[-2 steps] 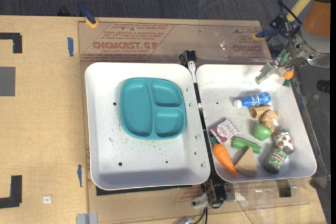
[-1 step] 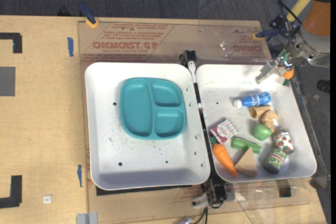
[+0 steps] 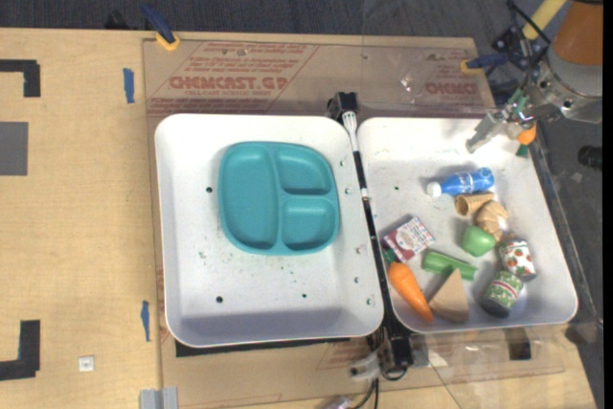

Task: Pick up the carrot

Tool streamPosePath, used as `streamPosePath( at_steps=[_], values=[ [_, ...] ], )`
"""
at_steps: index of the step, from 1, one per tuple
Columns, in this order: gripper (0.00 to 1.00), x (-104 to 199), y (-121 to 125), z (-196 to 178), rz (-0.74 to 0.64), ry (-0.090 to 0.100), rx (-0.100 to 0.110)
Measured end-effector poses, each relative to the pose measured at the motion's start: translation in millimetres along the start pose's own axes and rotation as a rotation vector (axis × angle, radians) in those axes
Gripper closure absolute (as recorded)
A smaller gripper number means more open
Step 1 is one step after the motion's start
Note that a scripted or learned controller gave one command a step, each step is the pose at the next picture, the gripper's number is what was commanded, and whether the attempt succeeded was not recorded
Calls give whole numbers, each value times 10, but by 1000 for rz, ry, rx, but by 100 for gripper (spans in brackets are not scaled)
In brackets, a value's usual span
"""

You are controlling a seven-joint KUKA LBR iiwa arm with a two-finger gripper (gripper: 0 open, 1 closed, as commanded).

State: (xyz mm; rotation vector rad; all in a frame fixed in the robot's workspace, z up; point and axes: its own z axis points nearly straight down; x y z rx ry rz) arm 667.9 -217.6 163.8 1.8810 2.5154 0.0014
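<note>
Carrot [image 3: 410,292] right bin's near-left corner | fingers [image 3: 498,125] far-right, well apart | state unclear

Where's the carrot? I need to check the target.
The carrot lies in the right bin, near its front-left corner, beside the tan wedge.
</note>
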Motion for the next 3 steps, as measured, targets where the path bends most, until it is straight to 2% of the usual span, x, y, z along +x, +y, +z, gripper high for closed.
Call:
streamPosePath(
  at_steps=[3],
  values=[
    [0, 0, 0, 0, 0, 0, 0]
  ],
)
